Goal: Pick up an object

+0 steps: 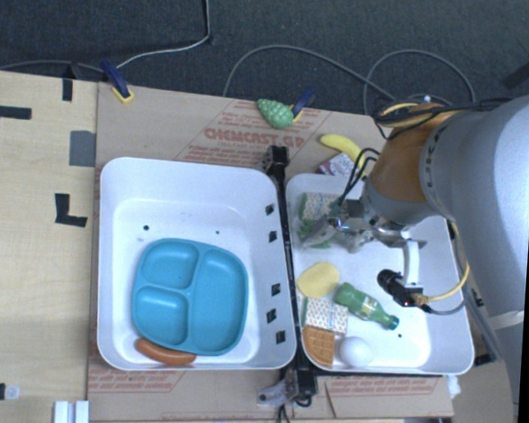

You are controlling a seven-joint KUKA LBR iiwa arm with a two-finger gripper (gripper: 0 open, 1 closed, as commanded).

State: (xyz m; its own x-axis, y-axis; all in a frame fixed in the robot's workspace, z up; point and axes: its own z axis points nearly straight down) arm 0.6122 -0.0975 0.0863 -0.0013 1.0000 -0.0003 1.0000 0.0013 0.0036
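Two white bins side by side on the bench (pixel 28 235). Left bin (pixel 122 183) with a blue plate (pixel 191 296) in three parts lying in its middle. An orange sausage (pixel 164 353) at 7 o'clock from the plate, touching its edge, near the bin's front wall.

Right bin (pixel 449 350) with many small things. A yellow round thing (pixel 318 278) near the bin's left side. A green bottle (pixel 366 305) lying on its side just at 3 o'clock from the yellow thing. A waffle (pixel 324 330) at 6 o'clock from the yellow thing, right up against it. A white egg (pixel 356 351) at 3 o'clock from the waffle, just beside it. A green and white packet (pixel 316 217) at the bin's far left corner.

Big grey arm (pixel 488 177) reaching in from 3 o'clock, with an orange band above the wrist. Claw (pixel 346 228) low over the far part of the right bin, just beside the packet. Cannot tell if the claw is apart or together, too blurry and dark there. Nothing seen clamped in it.

Outside the bins at 12 o'clock: a yellow banana (pixel 340 145) and a green bumpy thing (pixel 276 113) on the brown cardboard (pixel 234 136). Black cables (pixel 205 30) on the dark floor beyond
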